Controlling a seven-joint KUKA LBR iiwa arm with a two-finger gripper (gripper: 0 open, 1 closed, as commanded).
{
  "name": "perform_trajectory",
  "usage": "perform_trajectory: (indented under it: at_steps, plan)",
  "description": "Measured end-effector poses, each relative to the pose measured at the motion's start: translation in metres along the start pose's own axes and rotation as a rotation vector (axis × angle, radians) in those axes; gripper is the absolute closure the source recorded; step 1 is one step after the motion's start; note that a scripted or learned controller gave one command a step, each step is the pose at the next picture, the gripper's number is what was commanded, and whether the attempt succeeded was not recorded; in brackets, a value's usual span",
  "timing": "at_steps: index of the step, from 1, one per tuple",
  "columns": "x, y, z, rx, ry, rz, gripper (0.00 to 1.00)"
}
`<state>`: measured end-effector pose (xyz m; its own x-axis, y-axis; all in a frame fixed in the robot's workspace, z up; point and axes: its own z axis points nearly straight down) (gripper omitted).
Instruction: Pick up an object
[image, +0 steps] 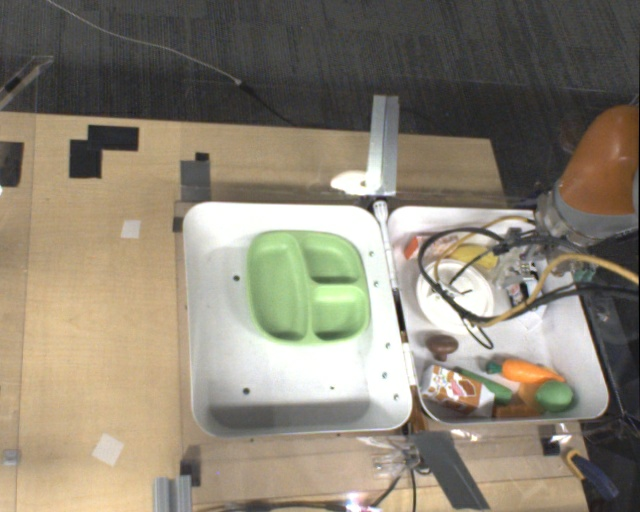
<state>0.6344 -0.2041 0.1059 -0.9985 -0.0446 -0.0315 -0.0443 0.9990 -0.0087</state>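
Observation:
The right bin (590, 350) holds a white round dish (462, 292) with a yellow item (478, 258) at its far edge. Nearer the front lie a small brown piece (442, 346), a printed snack packet (457, 388), an orange carrot (530, 371) and a green ball (555, 397). My gripper (517, 272) hangs low over the back right of this bin, just right of the dish, wrapped in black and yellow cables. The orange band of the arm (603, 170) sits above it at the right.
The left bin (215, 390) holds a green divided tray (305, 285) near its middle. A metal post (384, 145) stands behind the gap between the bins. Wooden bench surface spreads to the left.

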Motion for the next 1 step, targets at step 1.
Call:
perform_trajectory:
  at_steps: [1]
  plan:
    - [-0.0428, -0.0041, -0.1144, -0.002, 0.008, -0.115, 1.0]
